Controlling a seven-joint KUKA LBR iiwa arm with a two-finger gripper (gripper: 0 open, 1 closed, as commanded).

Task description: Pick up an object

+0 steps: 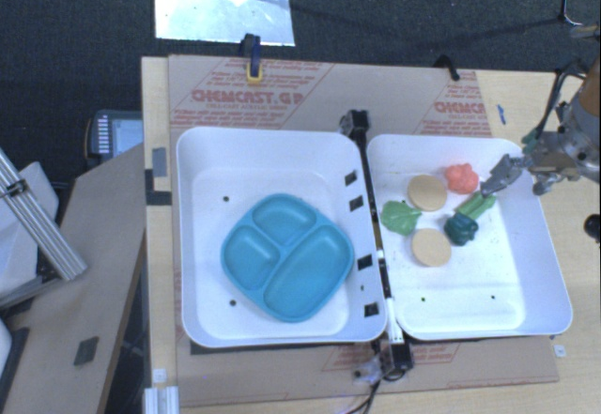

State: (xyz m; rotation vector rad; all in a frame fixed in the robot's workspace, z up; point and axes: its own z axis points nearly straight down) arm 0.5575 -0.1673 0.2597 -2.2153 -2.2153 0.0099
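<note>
The tool (502, 175) hovers over the right bin (535, 309) near a green broccoli toy (467, 218); its grip state is unclear. Cardboard (282, 88) beneath reads "CHEMCAST GP".

Both white bins (282, 145) look like smooth, slightly glossy plastic. The blue divided plate (286, 257) appears smooth plastic. The desk (329, 88) shows matt printed cardboard.
</note>
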